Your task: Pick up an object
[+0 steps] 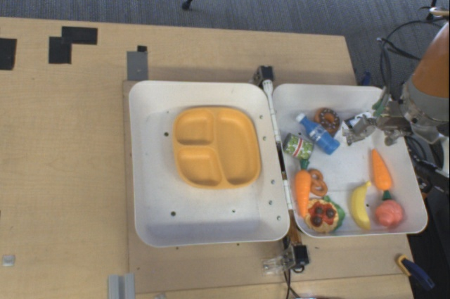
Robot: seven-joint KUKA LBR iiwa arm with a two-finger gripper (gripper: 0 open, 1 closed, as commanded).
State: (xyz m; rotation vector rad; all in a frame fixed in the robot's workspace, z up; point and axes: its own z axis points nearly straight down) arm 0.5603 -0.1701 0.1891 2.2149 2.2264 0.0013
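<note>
A pale wooden desk (63, 150) carries two shallow white plastic bins with rounded corners. The left bin (151, 171) holds a smooth yellow-orange plastic plate with three compartments (214, 147), lying flat near its middle. The right bin (401, 178) holds a scatter of small toy foods, glossy and moulded: a blue plastic bottle with a white cap (318, 134) lying tilted, a brown ring-shaped doughnut (328, 119) just behind it, a small green-and-red labelled can (298, 146) on its side, its writing too small to read, a brown pretzel (318, 183), an orange carrot (303, 193) beside it, a round fruit tart with red berries (324, 214) at the front edge, a yellow banana (360, 206), a second orange carrot (381, 171), and a pink round fruit (388, 213).

The metal pincer (362, 127) hangs over the right bin's far right part, near the blue bottle; how wide it stands I cannot tell, and no toy is seen within it.
</note>
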